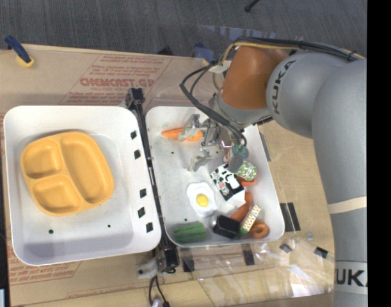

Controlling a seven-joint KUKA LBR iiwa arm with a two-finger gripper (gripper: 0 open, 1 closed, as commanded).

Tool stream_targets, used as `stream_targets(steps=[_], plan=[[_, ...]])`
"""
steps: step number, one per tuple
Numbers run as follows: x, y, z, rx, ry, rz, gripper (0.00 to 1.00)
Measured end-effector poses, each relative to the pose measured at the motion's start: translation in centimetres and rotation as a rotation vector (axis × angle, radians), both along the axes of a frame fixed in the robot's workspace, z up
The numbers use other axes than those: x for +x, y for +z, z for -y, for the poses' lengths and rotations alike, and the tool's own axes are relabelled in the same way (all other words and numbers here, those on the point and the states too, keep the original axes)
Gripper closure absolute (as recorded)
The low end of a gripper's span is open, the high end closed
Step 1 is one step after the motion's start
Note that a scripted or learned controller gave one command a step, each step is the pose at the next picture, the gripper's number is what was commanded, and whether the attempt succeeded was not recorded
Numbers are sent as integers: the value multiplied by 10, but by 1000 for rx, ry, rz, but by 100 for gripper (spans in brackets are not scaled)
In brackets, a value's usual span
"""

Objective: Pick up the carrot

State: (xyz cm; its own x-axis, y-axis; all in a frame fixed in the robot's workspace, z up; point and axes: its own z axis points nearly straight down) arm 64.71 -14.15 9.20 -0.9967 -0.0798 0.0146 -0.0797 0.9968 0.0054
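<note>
The carrot (175,133) is small, orange & pointy, lying flat near the top of the right bin (162,190). The metal gripper (207,141) is right next to its fat end; can't tell if it's pinching. Nearby: a smooth fried egg (201,199), a bumpy green pickle (189,231). The left bin (67,242) has a yellow plastic tray (66,173) w/ 3 sections.

Even, moderately bright overhead light falls on two shallow white plastic bins (73,248), with soft shadows along their inner walls, a dull sheen on the grey and orange robot arm (310,88), and slightly soft, grainy detail throughout.
</note>
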Motion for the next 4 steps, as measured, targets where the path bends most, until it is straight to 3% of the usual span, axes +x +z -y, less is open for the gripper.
stream_targets(steps=[1, 2, 3, 4], plan=[[3, -4, 23, 4, -281, -24, 0], [-9, -3, 35, -8, -600, -1, 0], [-6, 9, 35, -9, -593, 8, 100], [-7, 8, 34, -9, -593, 3, 0]])
